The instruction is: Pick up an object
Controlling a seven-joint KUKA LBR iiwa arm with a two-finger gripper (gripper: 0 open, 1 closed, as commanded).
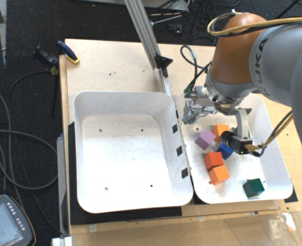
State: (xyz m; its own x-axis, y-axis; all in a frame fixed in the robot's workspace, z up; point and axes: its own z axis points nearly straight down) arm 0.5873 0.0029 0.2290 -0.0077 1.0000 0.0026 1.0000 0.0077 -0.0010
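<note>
Gripper [190, 114] over right bin [276, 137], near its left wall, open or closed can't tell, nothing seen held; purple cube [205, 139] close by, probably light, rigid, grab opposite flat sides

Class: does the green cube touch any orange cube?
No, bare bin floor separates the green cube from the nearest orange cube.

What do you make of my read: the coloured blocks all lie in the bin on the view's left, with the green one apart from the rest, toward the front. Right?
One thing is wrong: the bin. The camera view shows the coloured blocks all lying in the bin on the view's right. The green one does sit apart from the rest, toward the front.
</note>
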